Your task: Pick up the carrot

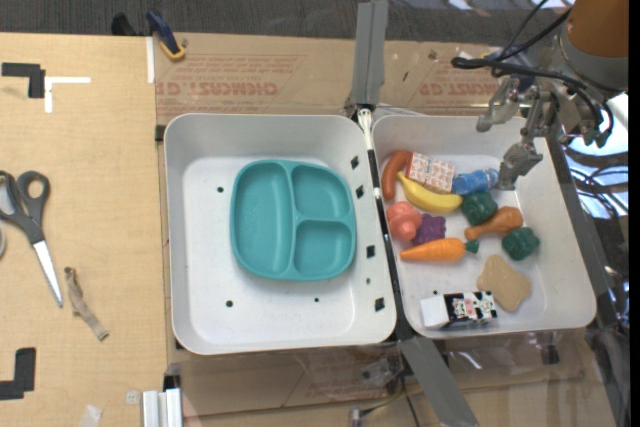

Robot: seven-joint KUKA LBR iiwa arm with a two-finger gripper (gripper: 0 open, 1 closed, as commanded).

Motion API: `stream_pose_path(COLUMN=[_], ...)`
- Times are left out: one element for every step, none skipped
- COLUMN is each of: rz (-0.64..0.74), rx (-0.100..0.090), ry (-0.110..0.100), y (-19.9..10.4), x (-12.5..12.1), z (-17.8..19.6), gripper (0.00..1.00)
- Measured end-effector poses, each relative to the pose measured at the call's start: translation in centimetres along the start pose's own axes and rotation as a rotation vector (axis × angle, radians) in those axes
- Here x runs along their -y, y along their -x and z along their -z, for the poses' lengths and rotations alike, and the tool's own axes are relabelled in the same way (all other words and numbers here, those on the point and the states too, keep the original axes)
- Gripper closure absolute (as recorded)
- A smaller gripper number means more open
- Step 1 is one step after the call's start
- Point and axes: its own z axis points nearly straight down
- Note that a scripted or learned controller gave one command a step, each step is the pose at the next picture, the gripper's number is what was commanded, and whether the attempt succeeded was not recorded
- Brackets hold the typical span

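Note:
The carrot (436, 251) is orange with a small green tip on its right end. It lies on its side in the middle of the right bin (572, 245), just below the purple grapes (431, 227). My gripper (507, 141) hangs over the bin's back right part, above and to the right of the carrot and well apart from it. Its two fingers (519, 158) stand open with nothing between them, close to a blue item (472, 182).
Around the carrot lie a banana (430, 195), a red sausage (393, 173), a peach piece (403, 220), two green pieces (479, 207), an orange piece (497, 222), toast (503, 282) and a small carton (458, 309). The left bin (190, 245) holds a teal divided plate (294, 219). Scissors (33, 225) lie at far left.

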Motion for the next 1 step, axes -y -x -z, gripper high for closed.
stream_pose_path(rz=[0.057], rx=[0.004], ry=[0.0], y=[-0.97], x=[-1.23], z=[-17.94], gripper=[0.0])
